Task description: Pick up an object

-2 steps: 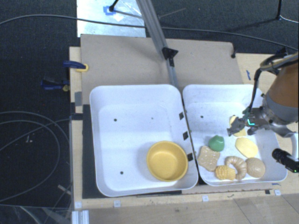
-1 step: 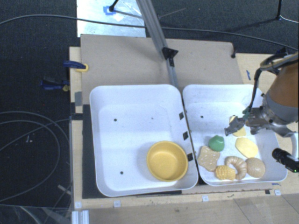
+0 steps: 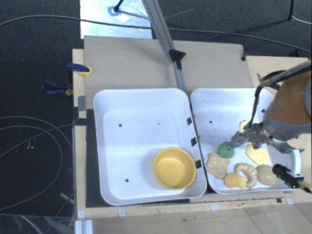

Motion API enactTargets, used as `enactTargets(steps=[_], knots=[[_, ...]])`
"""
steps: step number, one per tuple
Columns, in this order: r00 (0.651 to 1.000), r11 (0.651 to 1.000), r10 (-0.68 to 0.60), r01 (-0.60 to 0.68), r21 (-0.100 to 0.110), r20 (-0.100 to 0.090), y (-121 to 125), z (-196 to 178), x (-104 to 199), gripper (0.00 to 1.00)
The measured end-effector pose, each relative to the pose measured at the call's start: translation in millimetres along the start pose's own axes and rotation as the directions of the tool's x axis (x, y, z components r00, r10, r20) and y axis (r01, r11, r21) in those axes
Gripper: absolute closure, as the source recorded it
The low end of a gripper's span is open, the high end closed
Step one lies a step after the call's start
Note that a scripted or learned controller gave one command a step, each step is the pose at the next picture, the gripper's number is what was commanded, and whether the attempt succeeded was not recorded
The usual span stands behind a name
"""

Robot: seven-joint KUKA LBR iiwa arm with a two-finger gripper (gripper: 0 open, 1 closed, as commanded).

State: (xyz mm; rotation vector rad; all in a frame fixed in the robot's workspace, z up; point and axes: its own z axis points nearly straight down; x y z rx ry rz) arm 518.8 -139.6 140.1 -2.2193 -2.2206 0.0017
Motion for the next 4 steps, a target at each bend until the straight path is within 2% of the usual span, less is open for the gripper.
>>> enactTargets(steps=[1, 2, 4], knots=[[1.0, 1.0, -0.001, 0.001, -0.006, 0.002, 1, 24, 0, 0.0], [1.0, 1.0, 0.002, -0.002, -0.007, 0.001, 2, 15, 0, 1.0], [1.0, 1.0, -0.005, 0.005, -0.011, 0.003, 10, -86, 6, 1.0]])
